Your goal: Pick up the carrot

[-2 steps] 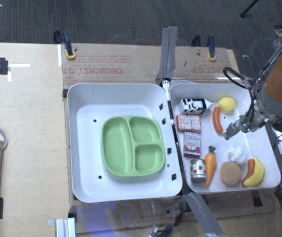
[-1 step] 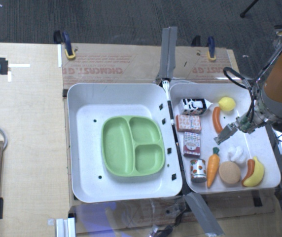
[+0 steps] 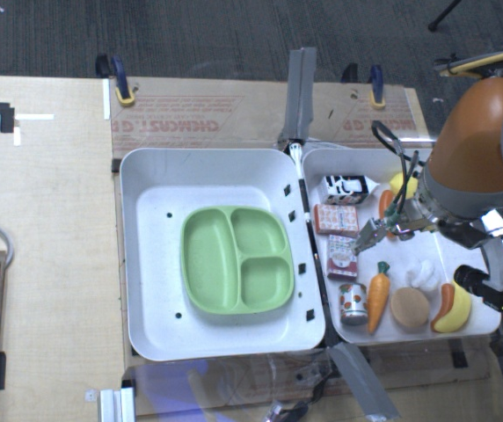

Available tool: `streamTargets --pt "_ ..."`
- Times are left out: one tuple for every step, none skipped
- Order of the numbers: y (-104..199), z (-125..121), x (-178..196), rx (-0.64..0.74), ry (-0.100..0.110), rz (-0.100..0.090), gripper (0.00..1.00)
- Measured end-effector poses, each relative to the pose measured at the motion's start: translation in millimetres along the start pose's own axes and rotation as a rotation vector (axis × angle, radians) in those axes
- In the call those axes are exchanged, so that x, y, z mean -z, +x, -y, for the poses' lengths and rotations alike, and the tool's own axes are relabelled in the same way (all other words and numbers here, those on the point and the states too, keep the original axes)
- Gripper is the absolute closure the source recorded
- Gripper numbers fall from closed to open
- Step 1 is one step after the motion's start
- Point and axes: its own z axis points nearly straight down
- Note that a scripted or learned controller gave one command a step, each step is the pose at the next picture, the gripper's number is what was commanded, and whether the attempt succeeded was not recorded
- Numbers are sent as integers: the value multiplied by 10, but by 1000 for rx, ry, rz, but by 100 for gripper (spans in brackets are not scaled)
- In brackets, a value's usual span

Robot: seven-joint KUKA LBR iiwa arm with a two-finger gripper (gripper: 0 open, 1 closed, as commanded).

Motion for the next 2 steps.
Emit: streamTargets --pt "-190 -45 631 -111 -1 2 0" --pt "-180 456 -704 -57 -2 0 0"
